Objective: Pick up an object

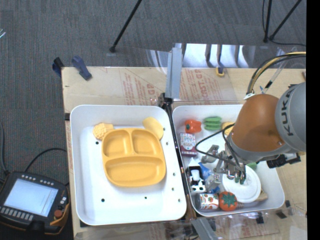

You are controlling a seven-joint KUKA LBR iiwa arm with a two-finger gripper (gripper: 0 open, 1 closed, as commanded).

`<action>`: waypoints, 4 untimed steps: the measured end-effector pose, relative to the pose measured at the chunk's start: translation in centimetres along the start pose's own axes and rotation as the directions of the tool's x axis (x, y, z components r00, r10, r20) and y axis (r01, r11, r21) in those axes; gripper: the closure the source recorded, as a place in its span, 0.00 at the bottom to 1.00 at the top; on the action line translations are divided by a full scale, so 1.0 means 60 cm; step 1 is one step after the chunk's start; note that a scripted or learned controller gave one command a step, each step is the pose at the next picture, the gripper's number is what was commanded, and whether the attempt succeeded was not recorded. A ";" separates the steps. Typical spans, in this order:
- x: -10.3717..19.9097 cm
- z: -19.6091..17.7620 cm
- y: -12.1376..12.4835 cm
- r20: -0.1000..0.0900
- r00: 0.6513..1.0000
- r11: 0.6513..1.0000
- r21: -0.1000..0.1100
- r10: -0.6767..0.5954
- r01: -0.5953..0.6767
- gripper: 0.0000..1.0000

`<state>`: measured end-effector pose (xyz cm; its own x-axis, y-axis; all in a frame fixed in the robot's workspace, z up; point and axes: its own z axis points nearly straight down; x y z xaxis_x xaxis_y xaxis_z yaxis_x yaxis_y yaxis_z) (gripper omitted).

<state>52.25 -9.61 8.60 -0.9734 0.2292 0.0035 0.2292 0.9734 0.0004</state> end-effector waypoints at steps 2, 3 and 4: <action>-0.040 0.000 -0.004 0.000 0.996 0.996 -0.001 0.089 -0.089 0.00; -0.042 -0.015 0.000 0.001 0.996 0.996 -0.004 0.085 -0.085 1.00; 0.073 0.001 -0.030 -0.001 0.955 0.955 -0.001 0.298 -0.298 1.00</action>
<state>47.58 -10.35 8.56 -0.8608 0.5089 0.0045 0.5089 0.8608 0.0002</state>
